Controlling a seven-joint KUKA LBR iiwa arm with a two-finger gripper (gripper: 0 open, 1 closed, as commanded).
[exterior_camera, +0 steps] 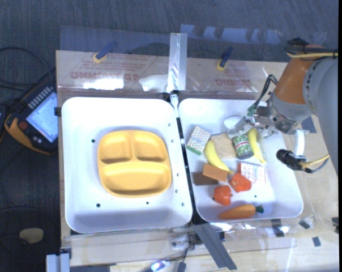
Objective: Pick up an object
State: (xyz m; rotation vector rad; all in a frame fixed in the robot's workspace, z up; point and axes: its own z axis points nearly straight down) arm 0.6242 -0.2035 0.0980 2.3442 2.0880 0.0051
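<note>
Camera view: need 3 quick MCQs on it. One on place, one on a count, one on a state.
1. Where does the yellow tray lie?
A. left bin
B. right bin
C. on the bench outside the bins

2. How many compartments does the yellow tray have?
A. one
B. three
C. six

3. How does the carrot lie?
A. standing upright
B. flat near the right bin's front edge
C. on the yellow tray

Answers:
1. A: the tray sits in the middle of the left bin.
2. B: two small sections at the back, one wide section in front.
3. B: it lies on its side on the floor of the right bin, below the tomato.
</note>
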